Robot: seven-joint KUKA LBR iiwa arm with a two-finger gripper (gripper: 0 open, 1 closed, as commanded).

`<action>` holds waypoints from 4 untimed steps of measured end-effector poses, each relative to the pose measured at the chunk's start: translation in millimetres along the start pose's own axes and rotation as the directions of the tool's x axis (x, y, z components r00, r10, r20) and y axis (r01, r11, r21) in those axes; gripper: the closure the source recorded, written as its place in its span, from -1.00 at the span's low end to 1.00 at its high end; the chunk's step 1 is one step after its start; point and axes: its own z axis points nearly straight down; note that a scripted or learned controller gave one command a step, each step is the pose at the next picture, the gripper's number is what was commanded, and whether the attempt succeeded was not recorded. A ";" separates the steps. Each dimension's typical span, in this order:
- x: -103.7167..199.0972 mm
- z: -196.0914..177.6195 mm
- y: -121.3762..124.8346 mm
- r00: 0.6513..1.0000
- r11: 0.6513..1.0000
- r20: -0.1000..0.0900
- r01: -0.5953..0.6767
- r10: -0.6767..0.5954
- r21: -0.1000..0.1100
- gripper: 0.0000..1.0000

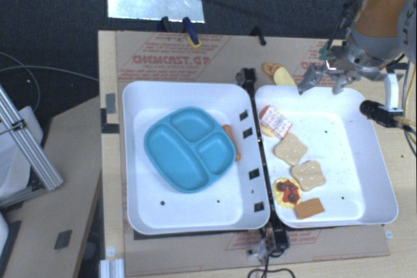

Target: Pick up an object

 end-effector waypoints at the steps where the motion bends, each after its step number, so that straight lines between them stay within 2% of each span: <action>1: -79.7 165.5 -13.0 1.000 1.000 0.002 -0.006 0.006 0.004 -1.00; 2: -45.2 161.8 -75.2 1.000 1.000 -0.003 -0.002 0.002 0.007 -1.00; 3: -32.6 161.6 -125.0 1.000 1.000 -0.002 -0.003 0.003 0.006 -1.00; 4: -33.2 150.1 -121.9 1.000 1.000 0.000 -0.002 0.002 -0.002 1.00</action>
